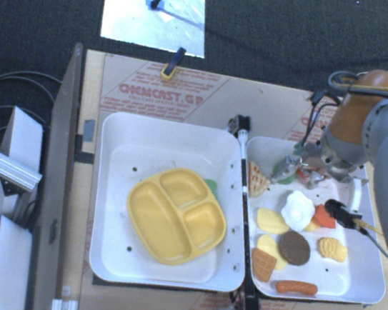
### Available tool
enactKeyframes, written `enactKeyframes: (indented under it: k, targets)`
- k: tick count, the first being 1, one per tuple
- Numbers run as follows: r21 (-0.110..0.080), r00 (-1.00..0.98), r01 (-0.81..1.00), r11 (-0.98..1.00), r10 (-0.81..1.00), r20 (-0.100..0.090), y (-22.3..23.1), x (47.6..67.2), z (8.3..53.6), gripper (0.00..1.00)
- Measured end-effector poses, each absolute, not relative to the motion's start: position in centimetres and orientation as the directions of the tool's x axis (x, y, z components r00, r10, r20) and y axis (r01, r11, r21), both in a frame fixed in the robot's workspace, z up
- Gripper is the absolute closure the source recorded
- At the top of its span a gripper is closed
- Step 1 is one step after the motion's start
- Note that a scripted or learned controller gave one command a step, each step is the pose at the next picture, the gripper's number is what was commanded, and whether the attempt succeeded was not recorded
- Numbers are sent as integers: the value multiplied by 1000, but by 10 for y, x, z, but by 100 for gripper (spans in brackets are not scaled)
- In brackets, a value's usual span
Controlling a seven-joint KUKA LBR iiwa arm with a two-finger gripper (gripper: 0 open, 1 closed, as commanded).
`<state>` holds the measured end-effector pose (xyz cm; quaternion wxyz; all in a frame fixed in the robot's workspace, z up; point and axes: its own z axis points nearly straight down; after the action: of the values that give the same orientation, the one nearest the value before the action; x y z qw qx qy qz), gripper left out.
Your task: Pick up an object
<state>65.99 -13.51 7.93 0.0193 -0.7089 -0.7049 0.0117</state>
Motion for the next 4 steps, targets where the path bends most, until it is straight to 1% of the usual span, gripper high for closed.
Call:
enactKeyframes:
  k: [2,3,4]
  targets:
    - [-41,4,999,-4,1000,8,-140,660,79,0]
    - [-38,6,999,-6,1000,-2,-131,660,80,0]
    - [-40,8,999,-8,1000,5,-134,660,80,0]
